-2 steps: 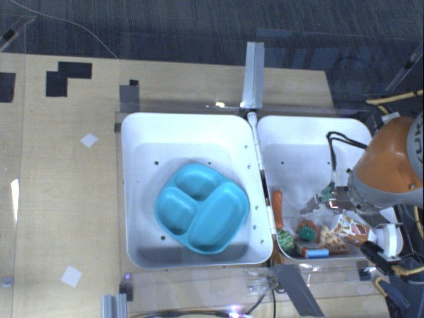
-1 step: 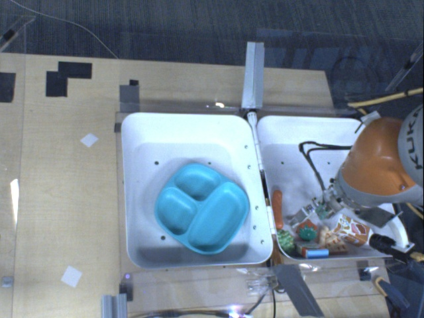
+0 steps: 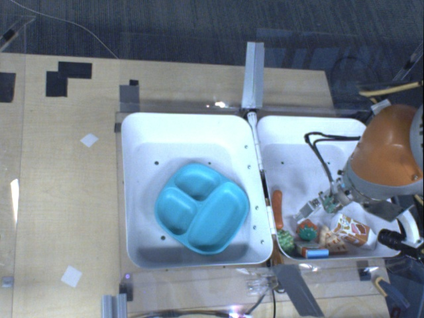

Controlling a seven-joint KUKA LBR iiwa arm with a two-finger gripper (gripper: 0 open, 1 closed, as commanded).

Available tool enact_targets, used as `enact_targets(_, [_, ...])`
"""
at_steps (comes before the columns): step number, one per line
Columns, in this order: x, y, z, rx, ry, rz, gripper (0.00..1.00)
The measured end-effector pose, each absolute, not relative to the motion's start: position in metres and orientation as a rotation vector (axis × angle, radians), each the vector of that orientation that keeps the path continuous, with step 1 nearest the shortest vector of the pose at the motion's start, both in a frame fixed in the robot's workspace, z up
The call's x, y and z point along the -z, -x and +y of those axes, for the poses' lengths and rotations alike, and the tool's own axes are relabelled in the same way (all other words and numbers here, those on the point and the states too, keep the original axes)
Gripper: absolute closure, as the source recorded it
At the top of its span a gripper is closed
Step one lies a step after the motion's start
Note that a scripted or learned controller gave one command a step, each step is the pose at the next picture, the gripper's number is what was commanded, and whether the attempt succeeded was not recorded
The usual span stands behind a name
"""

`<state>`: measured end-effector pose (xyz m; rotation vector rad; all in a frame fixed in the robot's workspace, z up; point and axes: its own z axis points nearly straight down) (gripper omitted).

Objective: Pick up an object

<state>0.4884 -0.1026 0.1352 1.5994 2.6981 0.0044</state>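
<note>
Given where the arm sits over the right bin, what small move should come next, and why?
Probably a short descent: the end effector hangs over the clutter in the right bin, just above the green toy, with nothing visibly between its fingers. That toy looks nearest.

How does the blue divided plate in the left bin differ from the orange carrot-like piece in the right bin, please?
The blue divided plate is broad, rounded and split into three compartments; the orange carrot-like piece is thin and slender. The plate lies alone mid-bin, tilted diagonally, whereas the orange piece lies lengthwise beside the right bin's left wall, above a cluster of small items. Both rest flat on white bin floors.
</note>
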Motion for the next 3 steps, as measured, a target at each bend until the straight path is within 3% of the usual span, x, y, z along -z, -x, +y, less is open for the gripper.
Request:
enact_targets(1, [-0.09,-0.491,-0.129,-0.011,-1.643,2.665,0.0])
enact_targets(2, [-0.103,-0.495,-0.13,-0.015,-1.638,2.653,1.0])
enact_targets(3, [-0.103,-0.495,-0.13,-0.015,-1.639,2.653,0.0])
